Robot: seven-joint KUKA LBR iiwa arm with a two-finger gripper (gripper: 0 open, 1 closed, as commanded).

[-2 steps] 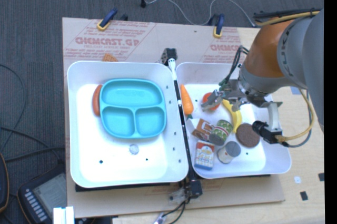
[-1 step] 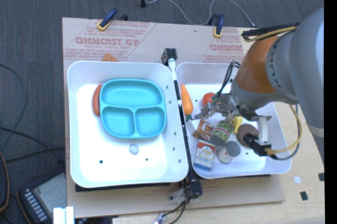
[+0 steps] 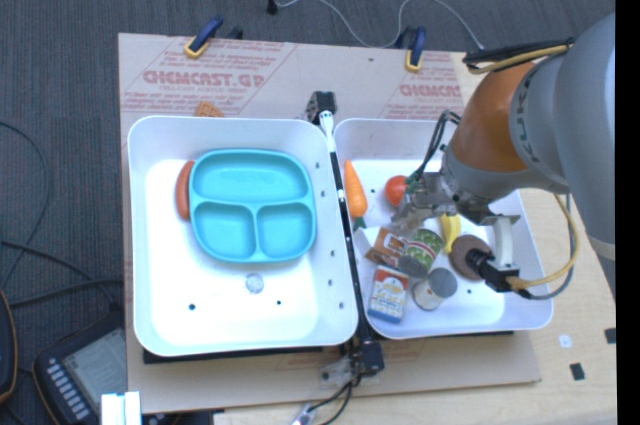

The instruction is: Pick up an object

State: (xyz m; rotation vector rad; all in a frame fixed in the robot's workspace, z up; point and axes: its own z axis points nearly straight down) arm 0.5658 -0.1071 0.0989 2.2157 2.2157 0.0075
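Your gripper [image 3: 412, 203] sits low over the middle of the right bin [image 3: 530, 313], just right of a red tomato-like ball [image 3: 396, 188] and directly above a flat brown packet [image 3: 398, 251]; whether it is spread or pressed together you cannot tell from this angle, because the wrist hides its tip, and nothing can be seen pinched in it. Just beside it lie the things you could pick: a small green-labelled can [image 3: 430, 244], a yellow piece [image 3: 451, 227] partly hidden by the arm, a brown round disc [image 3: 468, 254], a grey-topped can [image 3: 436, 286] and a small carton [image 3: 387, 296] with a red and white label near the bin's front wall. An orange carrot [image 3: 354, 190] rests against the bin's left wall, near the divider between the two bins. Above the gripper, the arm's orange band [image 3: 487, 123] and grey body come in from the right. Further out, the left bin [image 3: 160, 313] holds a blue divided tray [image 3: 252, 205] with a red-orange object [image 3: 183, 190] tucked against its left edge. Both bins rest on a brown board [image 3: 200, 78] held by two clamps [image 3: 204, 36] at its far edge.
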